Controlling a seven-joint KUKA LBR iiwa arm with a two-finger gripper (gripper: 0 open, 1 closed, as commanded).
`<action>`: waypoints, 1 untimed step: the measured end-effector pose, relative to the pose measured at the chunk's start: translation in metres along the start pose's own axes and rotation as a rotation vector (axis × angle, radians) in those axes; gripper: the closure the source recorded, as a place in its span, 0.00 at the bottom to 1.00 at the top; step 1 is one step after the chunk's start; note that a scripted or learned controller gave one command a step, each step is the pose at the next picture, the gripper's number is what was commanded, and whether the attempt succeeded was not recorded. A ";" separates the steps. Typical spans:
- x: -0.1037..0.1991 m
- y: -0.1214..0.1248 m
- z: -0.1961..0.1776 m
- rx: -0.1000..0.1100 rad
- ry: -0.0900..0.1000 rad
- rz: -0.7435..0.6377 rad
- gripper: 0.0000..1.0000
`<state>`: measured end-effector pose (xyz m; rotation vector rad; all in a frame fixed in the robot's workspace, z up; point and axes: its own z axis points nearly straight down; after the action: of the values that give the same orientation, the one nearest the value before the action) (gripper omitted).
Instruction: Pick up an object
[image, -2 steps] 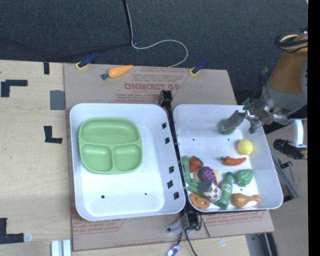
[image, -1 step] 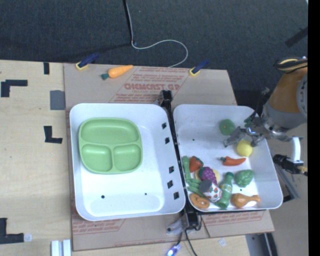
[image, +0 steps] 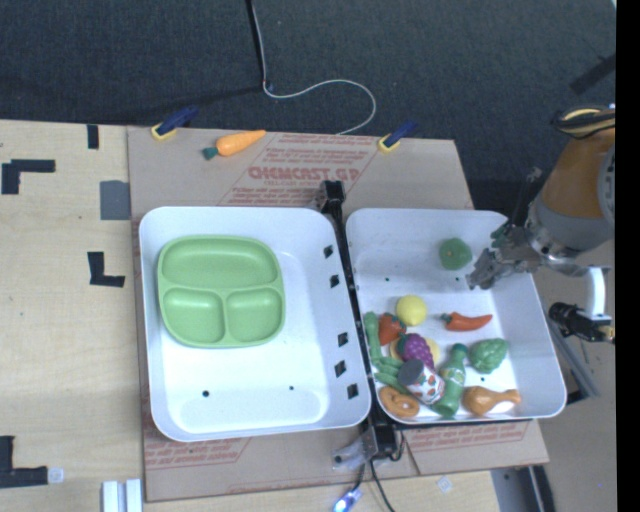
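At the right of the frame we see the dark two-finger hand (image: 487, 272) low over the right white plastic bin (image: 400, 235), but we cannot tell its state. A round green toy vegetable (image: 455, 253) lies just left of it, apart from the toy food pile (image: 430, 365) lower down.

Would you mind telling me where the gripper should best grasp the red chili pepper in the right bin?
Probably across the thick middle of the red chili pepper, coming straight down. It lies flat and apart from its neighbours, so fingers closing across its narrow width should fit.
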<state>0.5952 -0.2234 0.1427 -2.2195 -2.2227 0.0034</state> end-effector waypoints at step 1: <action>0.071 0.015 -0.053 -0.007 0.003 -0.008 1.00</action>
<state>0.6100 -0.1522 0.1961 -2.2131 -2.2330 -0.0072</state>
